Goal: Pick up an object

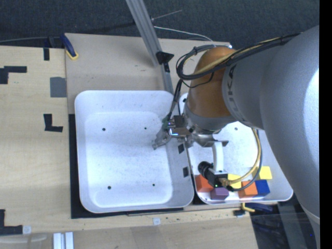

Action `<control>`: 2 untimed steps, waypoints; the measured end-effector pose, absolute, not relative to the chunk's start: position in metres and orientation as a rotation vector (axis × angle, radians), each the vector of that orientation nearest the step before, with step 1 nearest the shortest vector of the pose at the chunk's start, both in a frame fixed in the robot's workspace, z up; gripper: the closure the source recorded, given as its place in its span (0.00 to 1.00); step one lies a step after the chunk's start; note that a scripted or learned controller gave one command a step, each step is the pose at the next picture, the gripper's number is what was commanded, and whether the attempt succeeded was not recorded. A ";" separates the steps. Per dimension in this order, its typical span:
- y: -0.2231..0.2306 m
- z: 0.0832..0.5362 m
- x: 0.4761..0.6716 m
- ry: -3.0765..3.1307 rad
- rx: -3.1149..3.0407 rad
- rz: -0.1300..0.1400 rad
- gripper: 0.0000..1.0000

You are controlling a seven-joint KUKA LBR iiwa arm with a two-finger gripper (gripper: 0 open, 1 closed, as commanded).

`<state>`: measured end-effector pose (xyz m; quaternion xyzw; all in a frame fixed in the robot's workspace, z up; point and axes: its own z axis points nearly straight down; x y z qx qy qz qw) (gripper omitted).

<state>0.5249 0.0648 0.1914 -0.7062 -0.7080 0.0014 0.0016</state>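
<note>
- White plastic is catching the eye first: the left bin (104,108) and the right bin (282,193) are sitting side by side on the wooden bench (31,165).
- Grey arm (280,82) is reaching in from the right edge of the bench, its orange band (207,87) hanging over the rim the two bins share.
- Gripper (161,140) is hovering low over the left bin, near that bin's right wall and about midway along it. Whether it is spread or pinched together, I cannot tell; it is too small and blurred.
- Nothing is showing between its tips.
- Objects are crowding the near edge of the right bin – a purple block (221,193) lying on a red piece (203,183), an orange block (251,189) just beside them, a blue block (262,188) touching the orange one, and a yellow block (265,173) sitting just behind the blue.
- Yellow cable (256,157) is looping down from the arm over those blocks.
- Metal rail (145,25) is slanting in from the far edge of the bench towards the left bin's far right corner.
</note>
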 end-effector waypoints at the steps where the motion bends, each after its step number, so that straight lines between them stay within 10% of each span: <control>1: 0.019 0.203 0.532 -2.219 -2.225 0.003 0.00; 2: 0.022 0.202 0.532 -2.221 -2.219 0.003 0.00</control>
